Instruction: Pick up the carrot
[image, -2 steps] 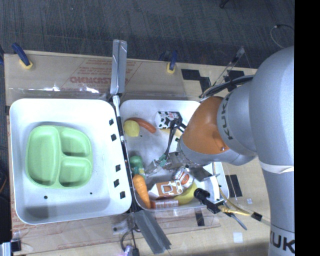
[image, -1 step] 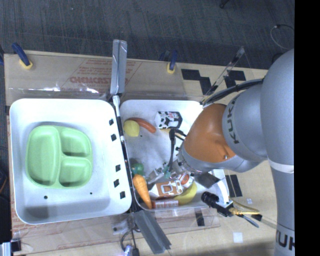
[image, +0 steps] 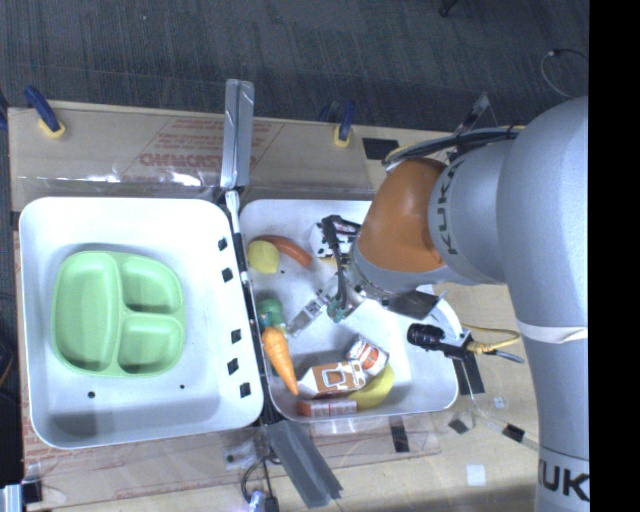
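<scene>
Camera view puts the carrot (image: 279, 360) at about eight o'clock from my pincer (image: 325, 308), its long axis running eleven-to-five, my fingers seemingly spread and holding nothing.

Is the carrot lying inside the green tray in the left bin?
No. The carrot lies in the right bin, near its left wall, while the green tray sits in the left bin.

Two bins side by side: the left bin (image: 40, 400) holds a divided tray (image: 118, 310); the right bin (image: 435, 385) holds the carrot (image: 279, 359) against its left wall, a carton (image: 338, 379) and banana (image: 375, 390) to the carrot's right. The gripper (image: 322, 308) hangs just behind and right of the carrot.
</scene>
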